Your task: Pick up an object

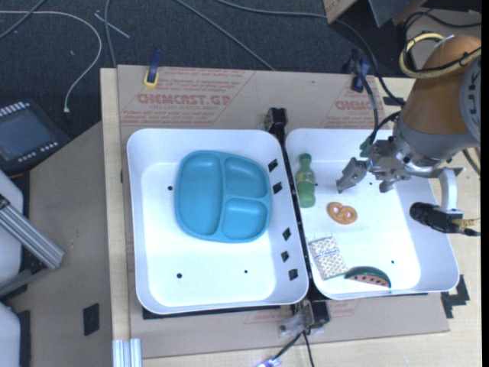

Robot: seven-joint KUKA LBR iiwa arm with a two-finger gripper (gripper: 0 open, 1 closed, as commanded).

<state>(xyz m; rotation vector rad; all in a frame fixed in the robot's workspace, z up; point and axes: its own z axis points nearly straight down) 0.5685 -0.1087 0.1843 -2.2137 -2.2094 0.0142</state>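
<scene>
Tool (357,176) was seen hovering, jaws apparently spread and holding nothing, above the right bin (428,270), just far-right of the pretzel (342,212). A descent there could have missed it, or nudged the green bottle (306,180) at left.

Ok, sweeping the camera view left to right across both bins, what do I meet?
Blue divided plate → green bottle → checkered packet → pretzel → watermelon slice → gripper reaching in above the right bin.
</scene>
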